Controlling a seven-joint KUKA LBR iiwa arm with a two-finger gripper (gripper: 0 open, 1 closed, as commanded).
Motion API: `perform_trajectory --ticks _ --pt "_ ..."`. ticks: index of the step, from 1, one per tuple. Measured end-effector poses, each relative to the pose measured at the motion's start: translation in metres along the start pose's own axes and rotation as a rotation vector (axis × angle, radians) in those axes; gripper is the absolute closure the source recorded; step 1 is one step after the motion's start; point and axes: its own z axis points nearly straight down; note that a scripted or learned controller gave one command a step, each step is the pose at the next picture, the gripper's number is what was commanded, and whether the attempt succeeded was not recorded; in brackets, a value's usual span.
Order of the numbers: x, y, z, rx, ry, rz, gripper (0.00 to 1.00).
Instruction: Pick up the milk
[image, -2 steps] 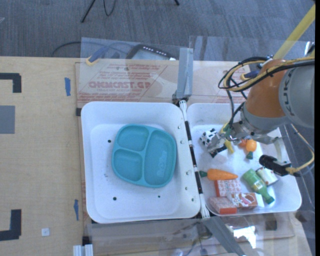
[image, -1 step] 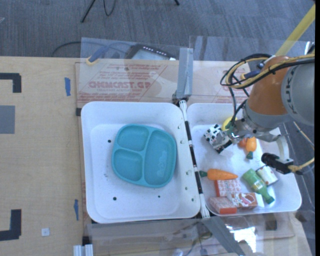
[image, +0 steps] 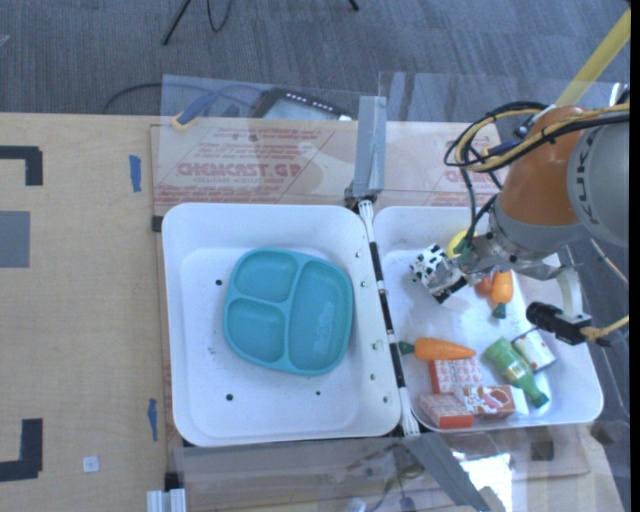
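Observation:
The milk (image: 428, 265) is a small white carton with black cow spots, tilted, at the upper left of the right bin (image: 580, 400). My gripper (image: 447, 277) comes down from the right under the orange-banded wrist (image: 540, 180). Its dark fingers (image: 455, 283) close on the carton's right end, so the gripper is shut on the milk. The wrist hides the rest of the gripper body.
In the right bin lie a carrot (image: 443, 349), a small orange item (image: 500, 287), a green bottle (image: 515, 365), a can (image: 536, 349) and red-and-white cartons (image: 467, 390). A teal divided plate (image: 290, 310) sits in the left bin (image: 190, 300).

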Motion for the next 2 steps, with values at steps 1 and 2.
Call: perform_trajectory --ticks 1,2 --pt "0.072 0.015 -0.114 0.005 0.002 -0.152 1.0" --pt "0.12 0.011 -0.118 0.01 0.003 0.028 1.0"
